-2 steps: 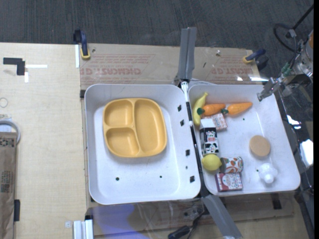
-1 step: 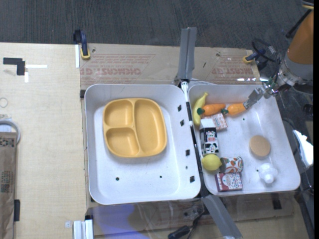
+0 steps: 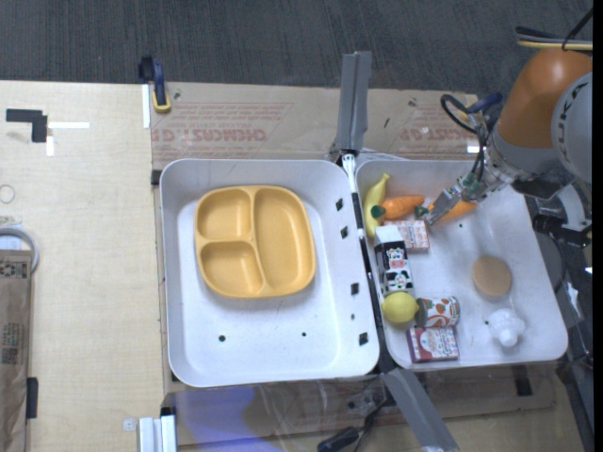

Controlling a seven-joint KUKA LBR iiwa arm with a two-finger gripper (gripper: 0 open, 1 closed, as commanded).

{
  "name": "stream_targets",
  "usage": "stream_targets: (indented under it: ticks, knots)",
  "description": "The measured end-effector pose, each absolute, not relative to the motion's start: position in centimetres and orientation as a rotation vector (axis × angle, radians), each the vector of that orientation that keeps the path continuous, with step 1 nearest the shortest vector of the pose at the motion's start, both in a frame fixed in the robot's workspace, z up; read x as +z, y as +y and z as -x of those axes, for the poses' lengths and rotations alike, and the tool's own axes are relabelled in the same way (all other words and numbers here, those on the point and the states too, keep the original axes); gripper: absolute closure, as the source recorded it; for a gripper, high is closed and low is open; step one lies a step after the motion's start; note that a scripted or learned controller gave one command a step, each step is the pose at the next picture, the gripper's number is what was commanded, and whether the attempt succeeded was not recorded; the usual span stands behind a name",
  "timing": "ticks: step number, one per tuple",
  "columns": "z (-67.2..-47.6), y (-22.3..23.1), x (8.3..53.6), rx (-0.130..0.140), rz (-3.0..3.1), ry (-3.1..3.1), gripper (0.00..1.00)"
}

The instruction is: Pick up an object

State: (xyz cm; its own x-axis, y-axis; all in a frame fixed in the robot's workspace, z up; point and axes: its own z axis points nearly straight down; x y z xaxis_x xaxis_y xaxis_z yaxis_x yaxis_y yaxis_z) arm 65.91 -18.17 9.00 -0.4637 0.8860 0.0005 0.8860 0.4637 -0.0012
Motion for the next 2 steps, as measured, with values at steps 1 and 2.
stream_targets:
  ticks: [1,2]
  knots:
    - [-66.0,-18.2,9.8,0.001,1.627,-2.687,1.00]
    - [-64.3,-19.8,23.1,0.003,1.750,-2.609,1.00]
